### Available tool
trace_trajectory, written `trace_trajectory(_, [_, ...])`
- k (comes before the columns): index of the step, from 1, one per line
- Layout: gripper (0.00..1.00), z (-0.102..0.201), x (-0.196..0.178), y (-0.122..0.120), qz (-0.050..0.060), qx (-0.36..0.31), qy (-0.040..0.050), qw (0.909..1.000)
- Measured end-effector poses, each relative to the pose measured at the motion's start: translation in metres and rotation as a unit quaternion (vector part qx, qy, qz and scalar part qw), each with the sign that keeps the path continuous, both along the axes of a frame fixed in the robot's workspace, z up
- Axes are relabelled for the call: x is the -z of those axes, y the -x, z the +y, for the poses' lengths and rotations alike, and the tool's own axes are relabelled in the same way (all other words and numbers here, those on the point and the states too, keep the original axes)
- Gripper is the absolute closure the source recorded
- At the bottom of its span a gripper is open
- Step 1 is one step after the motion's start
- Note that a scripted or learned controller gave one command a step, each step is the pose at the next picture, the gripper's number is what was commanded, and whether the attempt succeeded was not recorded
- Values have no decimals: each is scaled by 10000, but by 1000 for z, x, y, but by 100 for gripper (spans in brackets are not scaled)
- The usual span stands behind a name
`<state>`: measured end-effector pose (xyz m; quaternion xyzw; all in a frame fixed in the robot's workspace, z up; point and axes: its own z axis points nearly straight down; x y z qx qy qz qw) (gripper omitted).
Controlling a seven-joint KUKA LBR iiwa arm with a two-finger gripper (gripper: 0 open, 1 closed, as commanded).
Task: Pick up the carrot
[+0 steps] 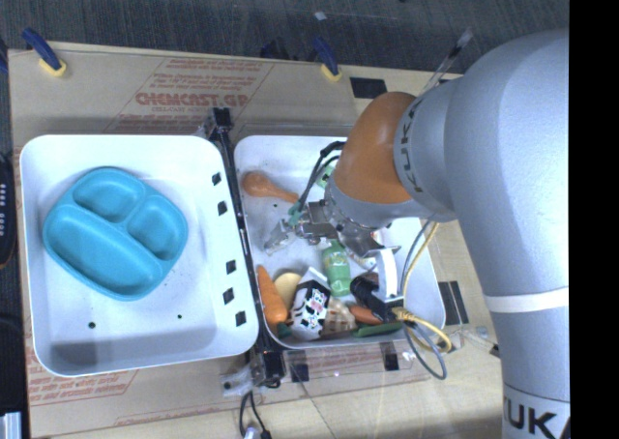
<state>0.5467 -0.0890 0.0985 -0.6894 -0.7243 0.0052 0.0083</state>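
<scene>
The carrot [271, 295] is a slim orange piece lying along the left wall of the right bin [253, 159], near its front corner. My gripper [294, 229] hangs over the middle of that bin, up and to the right of the carrot and apart from it. The arm's orange band and grey wrist hide much of the bin's right half.
A green bottle [337, 269], a cow-patterned toy [311, 307], a pale yellow piece [287, 283] and a second orange item [365, 313] crowd the bin's front. A tan wooden piece [265, 186] lies near the back left. The left bin [39, 161] holds a blue divided tray [114, 230].
</scene>
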Motion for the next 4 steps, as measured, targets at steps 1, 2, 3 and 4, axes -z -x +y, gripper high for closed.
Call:
trace_trajectory(1, [0, -18, -39, -47, -70, 357, 38, 9993])
trace_trajectory(2, [0, 39, -95, 19, -72, -510, 4, 9987])
trace_trajectory(3, [0, -27, 10, -33, -57, -517, 28, 9986])
trace_trajectory(4, [0, -51, 5, -89, 27, -1233, -52, 9924])
